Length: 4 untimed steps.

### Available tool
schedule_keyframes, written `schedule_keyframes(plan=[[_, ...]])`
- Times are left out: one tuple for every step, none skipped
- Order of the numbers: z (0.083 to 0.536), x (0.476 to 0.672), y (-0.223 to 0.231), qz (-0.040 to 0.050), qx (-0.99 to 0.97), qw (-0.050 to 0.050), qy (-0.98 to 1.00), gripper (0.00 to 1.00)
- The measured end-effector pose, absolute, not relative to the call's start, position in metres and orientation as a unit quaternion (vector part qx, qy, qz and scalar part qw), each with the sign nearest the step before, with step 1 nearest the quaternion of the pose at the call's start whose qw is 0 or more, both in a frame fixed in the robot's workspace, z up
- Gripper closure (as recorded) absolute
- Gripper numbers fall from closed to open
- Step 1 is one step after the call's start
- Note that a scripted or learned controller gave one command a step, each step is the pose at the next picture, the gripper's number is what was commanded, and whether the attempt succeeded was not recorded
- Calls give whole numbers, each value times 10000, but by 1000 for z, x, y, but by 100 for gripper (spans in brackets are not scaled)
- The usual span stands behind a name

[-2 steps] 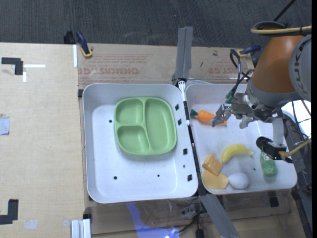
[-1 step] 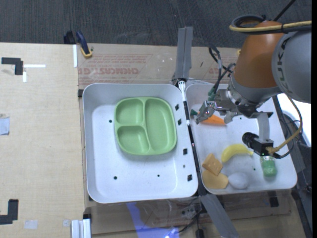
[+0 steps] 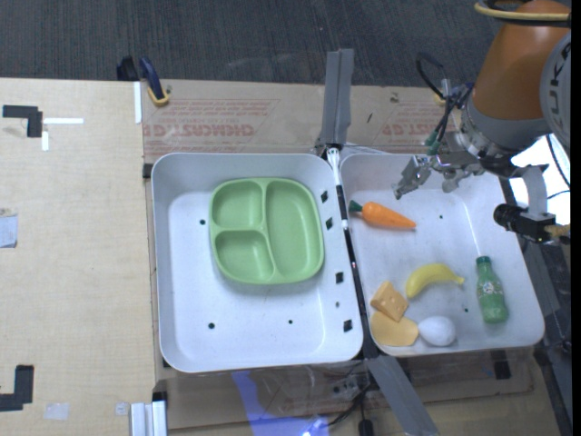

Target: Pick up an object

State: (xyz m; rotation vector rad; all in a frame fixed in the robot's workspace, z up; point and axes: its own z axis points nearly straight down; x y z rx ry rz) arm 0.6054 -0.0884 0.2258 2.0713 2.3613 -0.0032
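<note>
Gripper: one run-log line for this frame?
gripper: open, above right bin far end | holding: nothing | nearest: carrot | plate: left bin

Bright, even overhead light whitens both bins (image 3: 182, 334) with mild glare, shadows stay soft, and focus softens slightly toward the frame's corners.

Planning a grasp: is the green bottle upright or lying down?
Lying down: the green bottle rests flat on the right bin floor, cap pointing away.
</note>
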Motion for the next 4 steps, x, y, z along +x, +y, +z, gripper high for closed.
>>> schedule_keyframes(plan=[[94, 598, -111, -3, 6621, 0, 7494, 0], [92, 657, -99, -2, 6547, 8, 7559, 0], [102, 657, -99, -11, 6540, 7, 7565, 100], [191, 651, -54, -9, 7125, 5, 7017, 100]])
